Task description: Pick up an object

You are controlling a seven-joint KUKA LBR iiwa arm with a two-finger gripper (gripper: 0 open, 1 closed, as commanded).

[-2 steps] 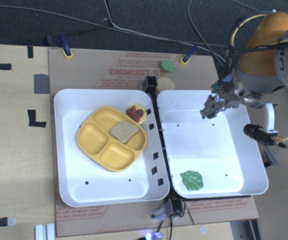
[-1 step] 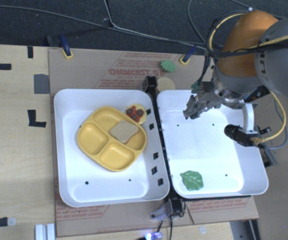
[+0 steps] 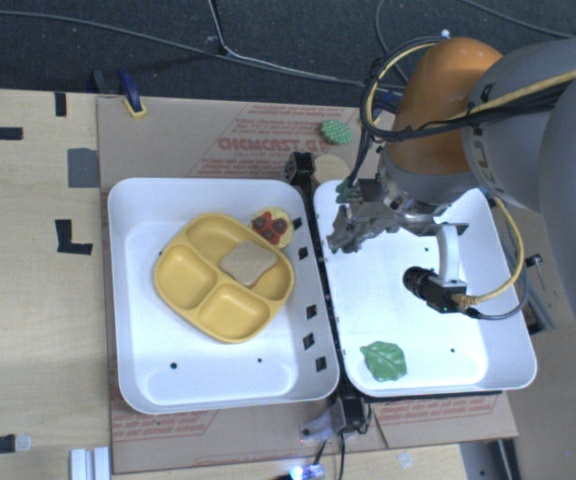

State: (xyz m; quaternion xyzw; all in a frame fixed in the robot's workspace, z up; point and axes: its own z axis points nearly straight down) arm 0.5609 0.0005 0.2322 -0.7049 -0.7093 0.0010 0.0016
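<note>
Resting in its bin: crinkled green leaf point(image 3: 383, 360) (soft, lobed).

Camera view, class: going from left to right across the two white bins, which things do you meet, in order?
Yellow divided plate → slice of bread → red berries → hand → green leafy piece

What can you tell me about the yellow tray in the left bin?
The yellow tray looks like smooth plastic, rounded, split into several compartments. It lies flat and turned at an angle on the floor of the left bin. A tan bread slice rests near its middle, and small red pieces sit at its upper right corner.
</note>
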